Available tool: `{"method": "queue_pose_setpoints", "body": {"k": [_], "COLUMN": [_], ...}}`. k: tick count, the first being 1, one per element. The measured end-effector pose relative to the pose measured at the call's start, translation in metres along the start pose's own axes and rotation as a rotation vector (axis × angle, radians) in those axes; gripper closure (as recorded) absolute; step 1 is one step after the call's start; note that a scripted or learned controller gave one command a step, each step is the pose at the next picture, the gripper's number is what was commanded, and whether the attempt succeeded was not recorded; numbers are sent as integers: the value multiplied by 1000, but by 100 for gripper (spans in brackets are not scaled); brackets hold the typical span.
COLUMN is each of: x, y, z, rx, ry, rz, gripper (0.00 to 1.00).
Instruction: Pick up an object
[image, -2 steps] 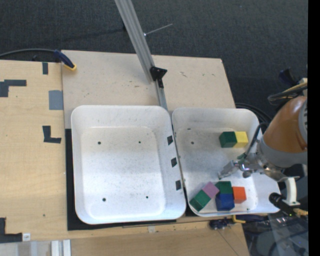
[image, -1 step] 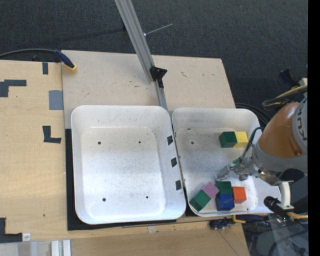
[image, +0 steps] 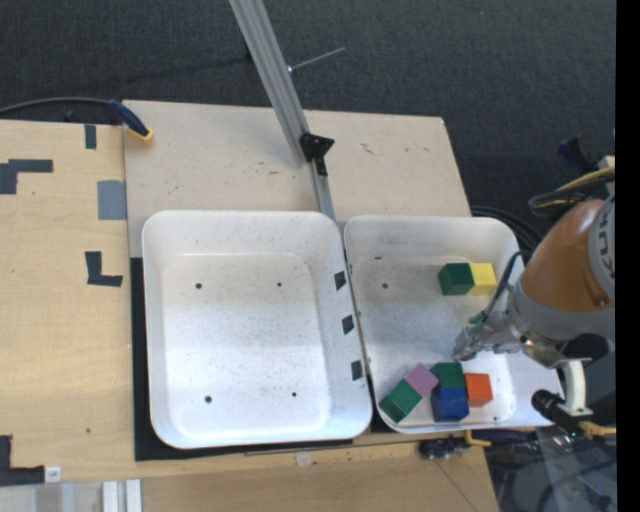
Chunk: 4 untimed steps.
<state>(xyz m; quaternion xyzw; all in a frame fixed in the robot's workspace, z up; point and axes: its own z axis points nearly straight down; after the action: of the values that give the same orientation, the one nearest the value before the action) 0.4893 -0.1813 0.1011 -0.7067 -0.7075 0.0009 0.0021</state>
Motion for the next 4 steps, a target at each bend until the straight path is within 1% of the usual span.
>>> {"method": "queue_pose_setpoints", "body": {"k": [1, 2, 3, 4], "x": [-2, -1, -1, 41], "y": [10, 17, 17, 33], "z": [-48, -109, -114, -116], "rx": [-7, -10, -4, -3], "ry": [-3, -4, -2, 0], "rz": [0, -1, 0, -4], "gripper": [100, 100, 100, 100]}}
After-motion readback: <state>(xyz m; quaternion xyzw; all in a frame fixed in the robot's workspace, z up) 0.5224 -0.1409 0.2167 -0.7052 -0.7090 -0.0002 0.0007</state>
